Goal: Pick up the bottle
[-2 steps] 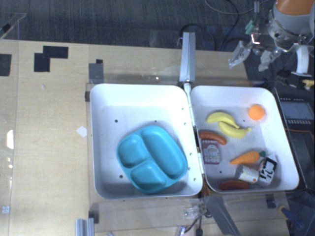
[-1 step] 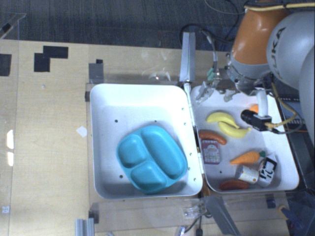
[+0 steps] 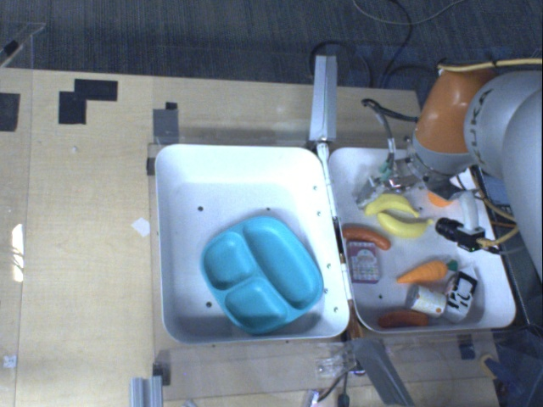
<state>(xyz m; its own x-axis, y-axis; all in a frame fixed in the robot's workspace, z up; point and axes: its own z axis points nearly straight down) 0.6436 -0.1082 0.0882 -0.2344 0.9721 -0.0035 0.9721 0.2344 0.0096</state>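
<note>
While the tool point(image 3: 392, 176), grip state untellable, hangs above the banana point(image 3: 397, 214), the red-labelled bottle point(image 3: 363, 261) lies flat.

Arm point(image 3: 501, 108) reaches from right, end effector point(image 3: 392, 176) lowered.

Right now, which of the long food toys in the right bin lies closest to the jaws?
The yellow plastic banana, just below the gripper; the orange carrot lies farther down.

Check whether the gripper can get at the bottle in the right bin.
Probably yes: the bottle lies uncovered near the gripper, which hangs over the banana. The sausage at its far end and the bin wall may crowd it.
</note>
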